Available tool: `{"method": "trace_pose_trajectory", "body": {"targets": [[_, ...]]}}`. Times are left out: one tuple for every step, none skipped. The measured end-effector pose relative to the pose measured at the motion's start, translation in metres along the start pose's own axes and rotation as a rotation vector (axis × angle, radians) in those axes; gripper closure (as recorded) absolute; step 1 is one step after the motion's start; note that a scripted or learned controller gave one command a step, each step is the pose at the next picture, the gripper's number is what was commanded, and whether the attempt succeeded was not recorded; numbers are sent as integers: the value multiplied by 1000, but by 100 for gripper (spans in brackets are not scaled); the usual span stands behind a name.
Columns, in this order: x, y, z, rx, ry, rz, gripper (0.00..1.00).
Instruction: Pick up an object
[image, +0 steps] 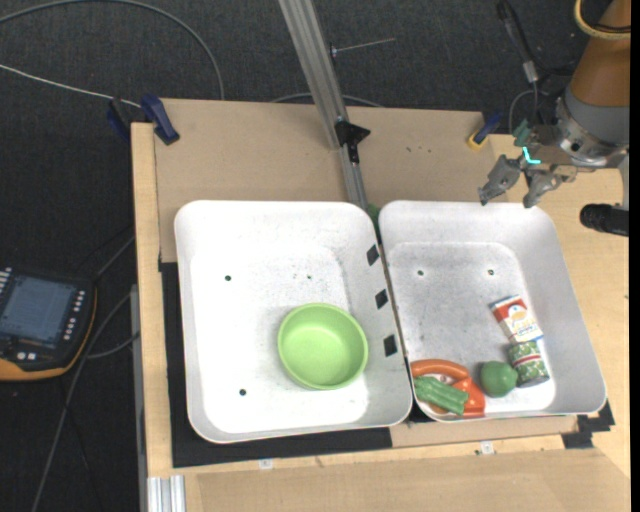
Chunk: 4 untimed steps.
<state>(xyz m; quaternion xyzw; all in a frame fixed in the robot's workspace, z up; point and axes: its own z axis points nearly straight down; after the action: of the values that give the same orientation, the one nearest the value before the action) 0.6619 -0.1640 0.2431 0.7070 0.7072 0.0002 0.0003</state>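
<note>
My end effector (514, 186) hangs above the far right corner of the right bin (455, 216), its two fingers spread apart with nothing between them. It sits over the bin's rim rather than over anything I could pick up.

I judge this to be the approach step: no grasp has been made. The things I could take all lie at the opposite, near end of the right bin, well apart from my end effector. A red and white packet (514, 318) lies by the right wall; just below it is a small dark green can (530, 364), and touching that, a round green fruit (497, 378). To their left, in the near corner, an orange piece (441, 371) lies with a green vegetable (446, 396) on top of it.

The next move, as I judge it, calls for travelling toward the near end and then coming down over one item. The packet looks the easiest, with bare floor on its left and far sides. The others crowd together against the near wall, leaving little finger room.

The left bin (215, 235) holds a green bowl (321, 346) with open floor around it. The worktop (250, 140) beyond both bins is bare.
</note>
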Motion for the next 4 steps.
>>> {"method": "trace_pose_trajectory", "body": {"targets": [[0,0,0,0,0,0,0],[4,-9,48,4,1,0,0],[1,-11,110,5,1,0,0],[2,-12,150,4,1,0,0]]}}
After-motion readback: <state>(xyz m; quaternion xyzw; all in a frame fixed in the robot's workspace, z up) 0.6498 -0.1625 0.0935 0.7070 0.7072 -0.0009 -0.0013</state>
